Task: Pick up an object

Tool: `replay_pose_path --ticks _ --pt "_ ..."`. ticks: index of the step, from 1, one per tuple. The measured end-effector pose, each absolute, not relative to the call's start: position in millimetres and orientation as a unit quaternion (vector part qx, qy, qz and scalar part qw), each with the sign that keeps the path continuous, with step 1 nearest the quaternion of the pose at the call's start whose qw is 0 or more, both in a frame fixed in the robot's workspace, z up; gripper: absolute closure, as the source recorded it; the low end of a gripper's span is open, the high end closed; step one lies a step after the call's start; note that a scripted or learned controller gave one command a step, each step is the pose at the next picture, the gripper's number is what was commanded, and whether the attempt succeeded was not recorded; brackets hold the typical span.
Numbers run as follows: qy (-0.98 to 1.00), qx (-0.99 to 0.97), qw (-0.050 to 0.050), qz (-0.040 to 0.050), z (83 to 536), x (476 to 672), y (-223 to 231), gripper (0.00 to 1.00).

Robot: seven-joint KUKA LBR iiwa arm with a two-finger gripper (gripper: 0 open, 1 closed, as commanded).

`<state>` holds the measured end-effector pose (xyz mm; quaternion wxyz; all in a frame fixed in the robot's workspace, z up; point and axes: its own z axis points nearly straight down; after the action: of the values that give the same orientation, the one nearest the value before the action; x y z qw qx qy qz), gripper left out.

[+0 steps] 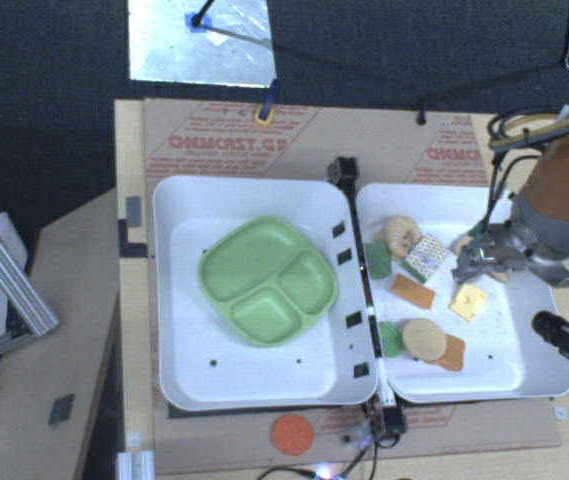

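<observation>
The right bin [534, 368] holds several toy foods. Among them are a beige croissant [400, 234], a blue-and-white patterned packet [426, 256], an orange block [413, 291], a yellow cheese slice [468, 302] and a round tan bun [424, 338]. The bun lies against a brown-orange piece [452, 354]. Two green pieces [377, 259] [390, 339] lie near the bin's left wall. My gripper [472, 258] hangs over the right bin, just above the cheese slice and right of the patterned packet. Nothing shows between its tips.
The left bin [179, 368] holds a light green divided plate [267, 280]. A black divider with clips [356, 268] runs between the bins. An orange disc [292, 433] lies on the cardboard in front. The arm's grey body [564, 208] covers the right bin's far right corner.
</observation>
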<state>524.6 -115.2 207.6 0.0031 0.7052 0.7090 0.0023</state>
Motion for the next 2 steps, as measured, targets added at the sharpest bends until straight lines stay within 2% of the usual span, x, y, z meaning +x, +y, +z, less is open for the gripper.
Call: replay_pose_path --ticks 1,2 --pt "0.709 0.705 0.002 0.0013 226 526.0 -115 1.0" --pt "0.711 0.703 0.001 0.0017 216 563.6 -69 1.0"
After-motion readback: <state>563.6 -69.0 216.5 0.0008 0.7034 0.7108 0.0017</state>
